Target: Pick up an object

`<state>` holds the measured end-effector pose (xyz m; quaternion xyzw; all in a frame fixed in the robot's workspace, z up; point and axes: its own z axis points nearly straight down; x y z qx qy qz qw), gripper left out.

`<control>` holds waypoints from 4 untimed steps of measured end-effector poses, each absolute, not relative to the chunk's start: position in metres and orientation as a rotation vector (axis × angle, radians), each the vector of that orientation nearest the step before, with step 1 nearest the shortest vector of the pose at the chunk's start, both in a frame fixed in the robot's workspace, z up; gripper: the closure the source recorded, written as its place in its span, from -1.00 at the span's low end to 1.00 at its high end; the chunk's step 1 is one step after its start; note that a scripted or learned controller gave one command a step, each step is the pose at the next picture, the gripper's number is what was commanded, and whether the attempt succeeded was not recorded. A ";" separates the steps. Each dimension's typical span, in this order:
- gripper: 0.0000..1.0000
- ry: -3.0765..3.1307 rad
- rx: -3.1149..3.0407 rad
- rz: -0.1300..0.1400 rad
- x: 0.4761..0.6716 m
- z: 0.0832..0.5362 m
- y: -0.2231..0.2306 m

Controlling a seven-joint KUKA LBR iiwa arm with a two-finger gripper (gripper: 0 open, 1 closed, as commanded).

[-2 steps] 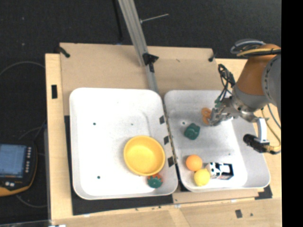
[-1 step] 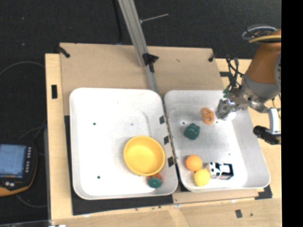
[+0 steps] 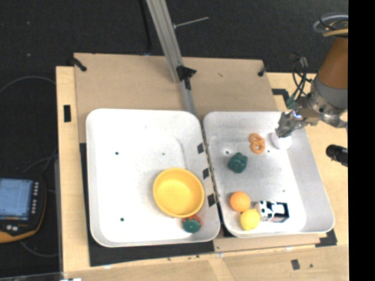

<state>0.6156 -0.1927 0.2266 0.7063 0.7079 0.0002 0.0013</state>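
In the right bin [image 3: 304, 174] lie an orange pretzel-shaped ring [image 3: 256, 143], a dark green lump [image 3: 237, 163], an orange ball [image 3: 239, 201], a yellow ball [image 3: 249, 219] and a black-and-white block [image 3: 273, 211]. My gripper [image 3: 285, 131] hangs over the bin's upper right part, just right of the orange ring, next to a small white object [image 3: 279, 141]. Whether anything sits between the fingers cannot be made out. The left bin [image 3: 117, 157] holds a yellow bowl [image 3: 178, 191] and a small green-and-orange toy [image 3: 191, 223] at its front rim.
A slanted metal pole [image 3: 170, 45] rises from behind the bins. The wooden bench [image 3: 146, 81] extends behind both bins. A handheld pendant with a blue screen [image 3: 17, 206] lies off the bench to the left. Cables hang near the arm at the right.
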 end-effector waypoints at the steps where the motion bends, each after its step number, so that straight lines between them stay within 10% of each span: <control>1: 1.00 2.226 2.216 0.000 0.590 0.227 -0.147; 4: 1.00 2.228 2.216 0.000 0.545 0.222 -0.014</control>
